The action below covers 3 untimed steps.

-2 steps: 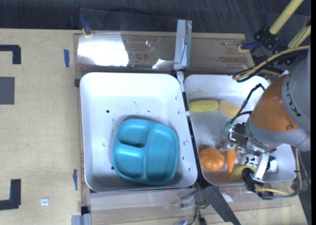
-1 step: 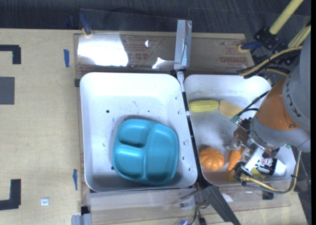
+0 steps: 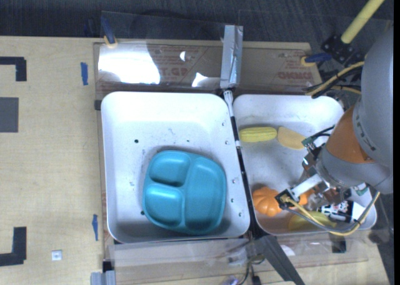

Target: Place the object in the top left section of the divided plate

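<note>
Gripper [image 3: 299, 197] sits low in the right bin [image 3: 275, 107], at that bin's near end, with the wrist and orange band above and to its right in the camera view. Wires and small fittings crowd the tool, so it cannot be told how wide the gripper stands or whether it has hold of anything.

An orange rounded object [image 3: 265, 201], pumpkin-like, lies immediately to the gripper's left in the view, at the near-left corner of the right bin; contact between the two cannot be confirmed. A corn cob [image 3: 257, 134] and a pale tan piece [image 3: 290, 137] lie farther back in the same bin, well apart from the gripper, the cob's long axis running left-right.

The blue divided plate [image 3: 185, 191] rests in the left bin [image 3: 125, 121], on the counter [image 3: 50, 152]. Its top left section [image 3: 167, 169] lies to the left of the gripper and slightly farther back, across the wall between the bins.

Judgement: grasp stage, not yet transport. The coming move would run leftward over the divider.
</note>
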Available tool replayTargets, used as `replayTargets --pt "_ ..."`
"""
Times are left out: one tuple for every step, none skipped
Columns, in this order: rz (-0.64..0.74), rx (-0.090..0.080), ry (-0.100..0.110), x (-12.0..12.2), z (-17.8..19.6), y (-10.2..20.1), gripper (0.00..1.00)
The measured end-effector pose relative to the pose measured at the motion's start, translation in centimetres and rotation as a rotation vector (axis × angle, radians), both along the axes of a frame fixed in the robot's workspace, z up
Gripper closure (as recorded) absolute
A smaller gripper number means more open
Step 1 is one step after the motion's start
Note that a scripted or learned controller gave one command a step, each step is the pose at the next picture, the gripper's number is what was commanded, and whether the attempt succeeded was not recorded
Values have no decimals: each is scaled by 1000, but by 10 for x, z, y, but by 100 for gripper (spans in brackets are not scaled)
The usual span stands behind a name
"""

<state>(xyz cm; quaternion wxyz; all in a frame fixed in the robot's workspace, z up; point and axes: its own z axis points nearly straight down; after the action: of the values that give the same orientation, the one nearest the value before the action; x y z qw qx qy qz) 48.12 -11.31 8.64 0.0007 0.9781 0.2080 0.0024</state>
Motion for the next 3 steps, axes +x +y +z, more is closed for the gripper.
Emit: replayTargets --pt "-217 -2 0 -1 0 16 100" --pt "-218 -2 1 -1 0 18 100" --pt "-217 -2 1 -1 0 19 100"
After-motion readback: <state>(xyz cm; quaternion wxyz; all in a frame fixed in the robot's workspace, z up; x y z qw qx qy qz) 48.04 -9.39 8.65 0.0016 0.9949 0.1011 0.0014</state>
